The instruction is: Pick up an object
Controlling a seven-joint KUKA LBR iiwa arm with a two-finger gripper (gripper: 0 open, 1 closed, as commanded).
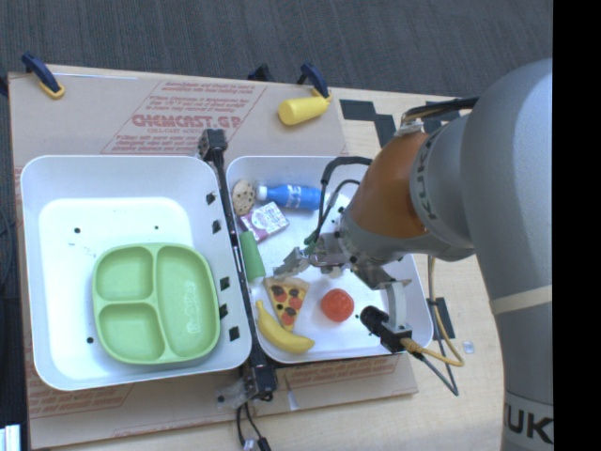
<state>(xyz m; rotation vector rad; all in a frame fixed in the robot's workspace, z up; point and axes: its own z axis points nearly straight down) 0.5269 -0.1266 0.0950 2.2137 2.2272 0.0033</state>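
From above, two white bins sit side by side on a cardboard-covered bench. The left bin holds a green divided plate in its lower middle. The right bin carries the loose items: a cookie at its upper left, a blue bottle lying on its side beside it, a small purple packet just below, a green stick along the left wall, a pizza slice near the bottom centre, a banana along the lower edge, and a red tomato to the right of the pizza.

The arm comes in from the right of the frame, its orange band over the right bin. The gripper hangs low in the middle of that bin, just above the pizza slice; I cannot tell how it is set, and nothing is visibly held.

A yellow piece lies on the cardboard above the right bin.
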